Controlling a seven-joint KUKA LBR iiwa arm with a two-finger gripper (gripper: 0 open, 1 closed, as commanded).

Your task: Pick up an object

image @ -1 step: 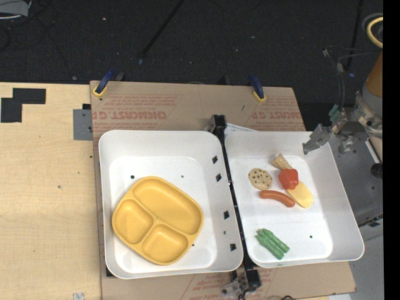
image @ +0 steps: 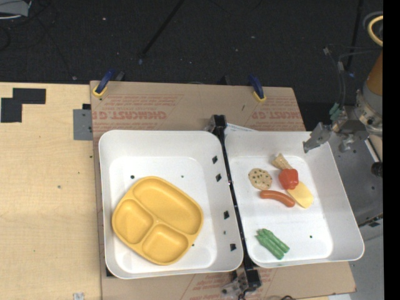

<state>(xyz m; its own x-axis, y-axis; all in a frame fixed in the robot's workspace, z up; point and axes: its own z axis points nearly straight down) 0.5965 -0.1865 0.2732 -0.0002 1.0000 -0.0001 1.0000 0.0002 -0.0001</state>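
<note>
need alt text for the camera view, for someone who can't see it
Two shallow white bins sit side by side: the left bin holds a yellow divided plate, the right bin holds toy food: a cookie, tomato, sausage, cheese wedge and green beans. The gripper hangs over the right bin's far right corner.

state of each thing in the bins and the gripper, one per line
yellow divided plate: flat in left bin, compartments bare
cookie: flat, right bin
red tomato: resting against cheese
cheese wedge: lying flat
sausage: lying flat
green beans: lying apart
gripper: above right bin's far corner, holding nothing
</note>
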